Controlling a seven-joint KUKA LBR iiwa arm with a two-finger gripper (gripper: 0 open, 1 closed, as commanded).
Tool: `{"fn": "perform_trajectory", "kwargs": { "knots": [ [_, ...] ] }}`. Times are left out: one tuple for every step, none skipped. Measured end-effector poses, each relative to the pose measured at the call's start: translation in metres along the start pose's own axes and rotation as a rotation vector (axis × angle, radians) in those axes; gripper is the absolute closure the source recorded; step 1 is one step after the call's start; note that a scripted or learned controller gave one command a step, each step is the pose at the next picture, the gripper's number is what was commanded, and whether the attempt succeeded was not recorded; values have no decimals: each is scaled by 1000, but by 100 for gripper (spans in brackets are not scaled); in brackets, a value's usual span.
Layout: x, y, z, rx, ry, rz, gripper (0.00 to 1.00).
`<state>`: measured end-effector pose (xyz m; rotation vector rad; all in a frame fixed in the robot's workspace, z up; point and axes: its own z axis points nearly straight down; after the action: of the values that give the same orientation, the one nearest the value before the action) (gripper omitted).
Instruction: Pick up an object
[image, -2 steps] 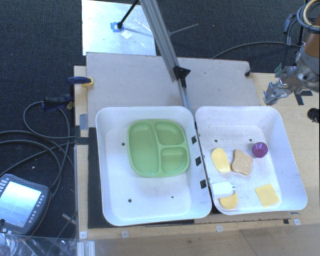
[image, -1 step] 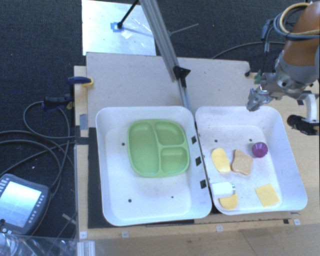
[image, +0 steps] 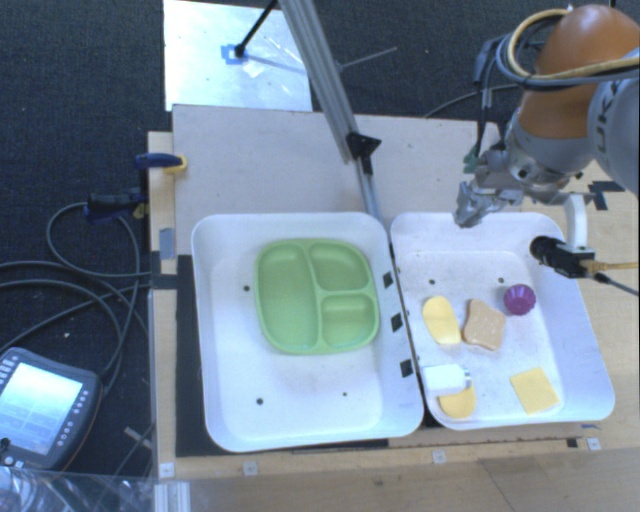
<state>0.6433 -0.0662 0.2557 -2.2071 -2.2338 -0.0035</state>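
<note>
A grey robot arm with an orange band reaches in from the right, its two-finger gripper (image: 472, 213) hanging over the far rim of the right-hand shallow white bin (image: 590, 345). It looks like the approach step of a pick — nothing has been reached for yet. Whether the gripper is open or closed cannot be told from this slanted overhead view, and no object is seen in it.

The candidates all lie in the right bin, nearer the camera than the gripper and well apart from it: a small purple round object (image: 519, 298), a tan toast-shaped piece (image: 484, 325), a pale yellow oval piece (image: 440, 320) just beside the toast, a flat yellow square like a cheese slice (image: 534, 389), a small white block (image: 446, 377) and an orange-yellow wedge (image: 458, 403) touching it.

The left-hand white bin (image: 230, 400) holds a light green plastic divided plate (image: 317, 296).

The next move likely calls for travelling toward the near side, centring over one item — then descending. The wrist points steeply downward, the orange band above it.
</note>
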Motion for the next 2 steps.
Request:
{"fn": "perform_trajectory", "kwargs": {
  "knots": [
    [48,-9,14,1,-1,1,100],
    [97,-33,22,3,0,2,100]
  ]
}}
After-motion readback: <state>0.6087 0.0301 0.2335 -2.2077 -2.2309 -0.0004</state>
